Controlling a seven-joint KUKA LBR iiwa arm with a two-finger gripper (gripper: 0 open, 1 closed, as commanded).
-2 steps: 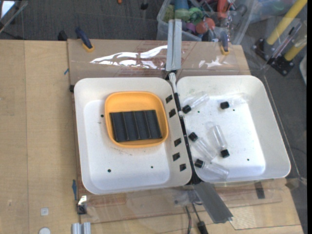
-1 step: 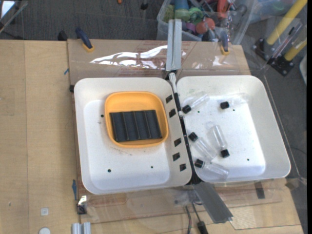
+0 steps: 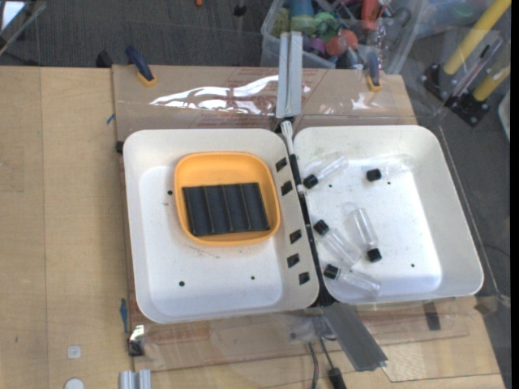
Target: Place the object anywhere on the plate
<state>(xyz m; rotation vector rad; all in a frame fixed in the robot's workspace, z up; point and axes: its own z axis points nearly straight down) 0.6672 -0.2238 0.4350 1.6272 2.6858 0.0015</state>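
Note:
An orange plate (image 3: 227,168) with rounded corners sits in the left white bin (image 3: 211,278), toward its back. A black ridged rectangular object (image 3: 225,209) lies flat on the plate, covering most of its floor. In the right white bin (image 3: 409,233) lie several clear plastic tubes with black caps, one near the back left (image 3: 326,168), one in the middle (image 3: 362,227) and one at the front (image 3: 350,279).
Black clips (image 3: 293,235) line the wall between the two bins. A metal rail (image 3: 289,75) runs back from that wall. Behind the bench stands a clear box of colourful toys (image 3: 349,10). Blue-and-orange clamps (image 3: 141,66) hold the bench's back edge.

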